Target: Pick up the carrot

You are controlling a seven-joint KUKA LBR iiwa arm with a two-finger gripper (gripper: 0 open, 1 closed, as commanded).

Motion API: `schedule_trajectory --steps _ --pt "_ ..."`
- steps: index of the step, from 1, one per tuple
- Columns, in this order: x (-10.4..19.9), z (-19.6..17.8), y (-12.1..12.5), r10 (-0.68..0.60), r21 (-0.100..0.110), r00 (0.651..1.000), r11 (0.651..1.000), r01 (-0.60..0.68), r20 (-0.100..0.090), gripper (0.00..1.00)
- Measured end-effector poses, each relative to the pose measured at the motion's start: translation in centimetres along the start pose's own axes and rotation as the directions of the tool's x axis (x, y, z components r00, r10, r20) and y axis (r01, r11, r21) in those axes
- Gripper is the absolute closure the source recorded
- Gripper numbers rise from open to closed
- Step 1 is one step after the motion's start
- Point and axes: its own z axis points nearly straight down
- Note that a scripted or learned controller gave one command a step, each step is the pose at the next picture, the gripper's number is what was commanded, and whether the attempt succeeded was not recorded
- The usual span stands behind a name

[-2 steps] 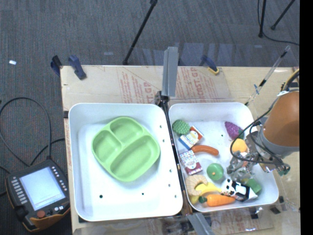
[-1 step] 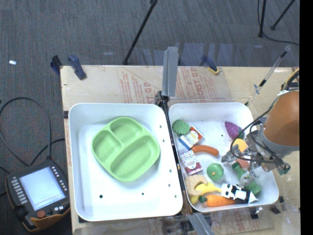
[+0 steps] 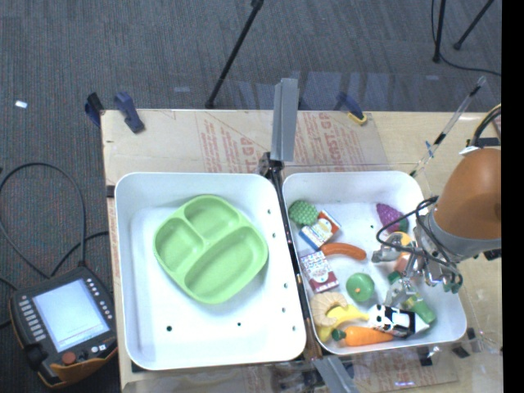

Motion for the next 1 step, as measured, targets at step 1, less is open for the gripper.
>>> schedule_trajectory --steps 1 --pt "-2.98 -0.02 4.59 -0.182 -0.001 0.983 0.983 0.182 0.000 0.00"
